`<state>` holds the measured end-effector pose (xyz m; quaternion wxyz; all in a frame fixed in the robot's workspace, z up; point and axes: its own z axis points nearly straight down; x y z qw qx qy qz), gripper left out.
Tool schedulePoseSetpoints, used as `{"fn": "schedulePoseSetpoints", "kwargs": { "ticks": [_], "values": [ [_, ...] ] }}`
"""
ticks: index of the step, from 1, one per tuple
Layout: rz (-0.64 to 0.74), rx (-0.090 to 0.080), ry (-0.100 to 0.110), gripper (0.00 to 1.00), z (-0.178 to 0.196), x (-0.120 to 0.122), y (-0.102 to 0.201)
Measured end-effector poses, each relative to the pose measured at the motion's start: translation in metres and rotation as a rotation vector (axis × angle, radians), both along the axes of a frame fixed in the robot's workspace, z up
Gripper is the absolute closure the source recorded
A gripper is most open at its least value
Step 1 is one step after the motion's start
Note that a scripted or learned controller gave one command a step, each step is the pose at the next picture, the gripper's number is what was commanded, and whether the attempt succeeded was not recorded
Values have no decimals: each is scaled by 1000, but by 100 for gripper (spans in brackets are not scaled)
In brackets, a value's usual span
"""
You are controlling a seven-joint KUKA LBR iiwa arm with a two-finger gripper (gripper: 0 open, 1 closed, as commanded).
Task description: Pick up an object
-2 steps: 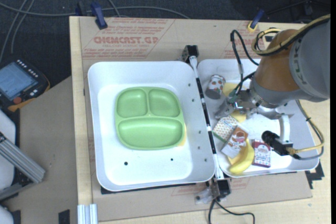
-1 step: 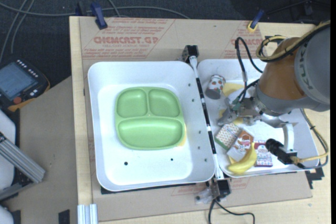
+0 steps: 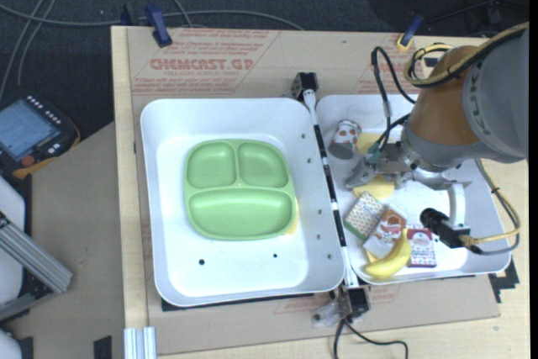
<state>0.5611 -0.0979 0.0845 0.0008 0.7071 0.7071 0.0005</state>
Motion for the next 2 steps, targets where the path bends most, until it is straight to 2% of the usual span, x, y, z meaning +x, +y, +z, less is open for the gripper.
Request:
{"fn": "schedulePoseSetpoints", "kwargs": {
  "ticks": [1,2],
  "values": [
    [-1,0,-2,100,10,0,0],
    [1,1,1,100,100,-5,52]
  ]
}}
